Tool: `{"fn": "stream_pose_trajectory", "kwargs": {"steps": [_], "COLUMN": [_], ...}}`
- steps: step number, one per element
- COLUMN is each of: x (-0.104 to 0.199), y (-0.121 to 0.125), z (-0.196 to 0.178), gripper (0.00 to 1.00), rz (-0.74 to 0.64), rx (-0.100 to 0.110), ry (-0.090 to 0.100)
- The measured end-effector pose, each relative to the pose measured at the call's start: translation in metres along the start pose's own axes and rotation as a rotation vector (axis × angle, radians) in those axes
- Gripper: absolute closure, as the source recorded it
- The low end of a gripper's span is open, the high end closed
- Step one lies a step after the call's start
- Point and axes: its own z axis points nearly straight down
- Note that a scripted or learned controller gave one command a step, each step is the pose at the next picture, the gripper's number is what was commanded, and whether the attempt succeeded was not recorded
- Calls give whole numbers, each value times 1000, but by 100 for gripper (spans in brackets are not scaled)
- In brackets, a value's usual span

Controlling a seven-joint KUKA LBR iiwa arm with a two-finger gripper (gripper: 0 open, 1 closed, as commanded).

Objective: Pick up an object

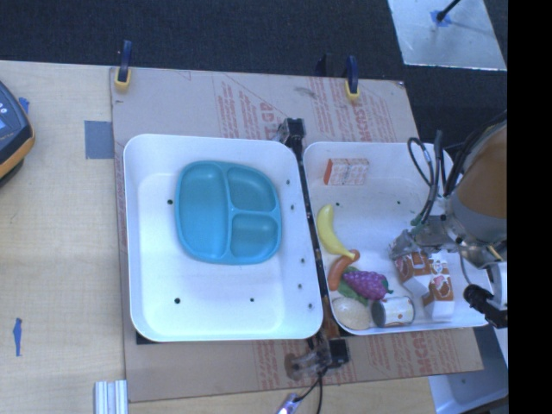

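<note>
The right bin holds several toy foods. A yellow banana lies near its left wall, with an orange carrot and purple grapes below it. A small orange-and-white box rests near the back wall. A pale round item and a small can on its side sit at the front. Two brown-and-white cartons lie at the right. My gripper is low in the right bin, directly above the nearer carton and close to it.
The left bin contains a blue divided plate. Black cables loop off my wrist over the right bin's far right side. Two clamps pin the cardboard base at the back. A device lies at the far left.
</note>
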Motion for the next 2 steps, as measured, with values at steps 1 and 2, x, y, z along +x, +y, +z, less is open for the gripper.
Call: {"fn": "stream_pose_trajectory", "kwargs": {"steps": [1, 2], "x": [18, 135], "y": [-35, -12], "z": [-93, -115], "gripper": [100, 100], "rz": [1, -1], "rx": [-1, 1], "ry": [1, 1]}}
